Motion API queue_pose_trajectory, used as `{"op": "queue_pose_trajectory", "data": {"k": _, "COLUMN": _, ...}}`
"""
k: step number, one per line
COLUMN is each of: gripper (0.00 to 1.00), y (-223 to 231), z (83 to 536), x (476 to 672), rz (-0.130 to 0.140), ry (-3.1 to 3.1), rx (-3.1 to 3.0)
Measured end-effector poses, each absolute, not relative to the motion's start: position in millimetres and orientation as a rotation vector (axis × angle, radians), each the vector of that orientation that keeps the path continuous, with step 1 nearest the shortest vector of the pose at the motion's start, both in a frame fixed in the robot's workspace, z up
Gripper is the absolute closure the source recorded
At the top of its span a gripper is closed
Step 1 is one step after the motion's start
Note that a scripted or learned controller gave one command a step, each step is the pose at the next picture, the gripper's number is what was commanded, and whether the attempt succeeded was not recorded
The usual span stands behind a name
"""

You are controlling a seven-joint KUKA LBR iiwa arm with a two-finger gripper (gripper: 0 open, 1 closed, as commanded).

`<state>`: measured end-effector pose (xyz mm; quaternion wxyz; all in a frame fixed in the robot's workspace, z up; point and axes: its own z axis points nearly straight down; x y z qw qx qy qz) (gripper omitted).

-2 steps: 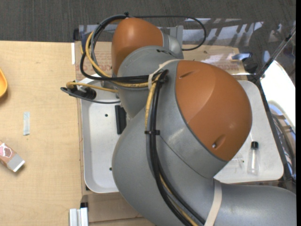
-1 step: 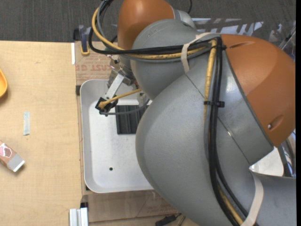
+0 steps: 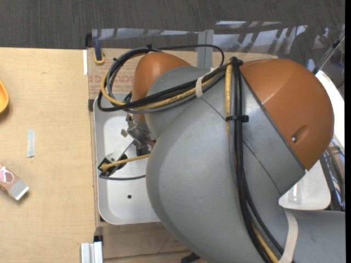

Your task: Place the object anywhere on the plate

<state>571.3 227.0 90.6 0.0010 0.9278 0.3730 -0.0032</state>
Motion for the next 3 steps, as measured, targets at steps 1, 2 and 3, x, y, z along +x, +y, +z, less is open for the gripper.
{"op": "queue_pose_trajectory", "data": {"k": 1, "gripper": 0.0, "y": 226, "z": 147, "x": 583.4, "rz": -0.005, "ry": 0.654, "rx": 3.071}}
{"op": "queue_pose_trajectory", "data": {"k": 2, "gripper": 0.0, "y": 226, "z": 147, "x": 583.5, "rz": -0.004, "ry": 0.655, "rx": 3.071}}
{"op": "queue_pose_trajectory", "data": {"k": 3, "gripper": 0.0, "y": 226, "z": 92, "x": 633.7, "rz": -0.002, "ry": 0.309, "rx": 3.125}}
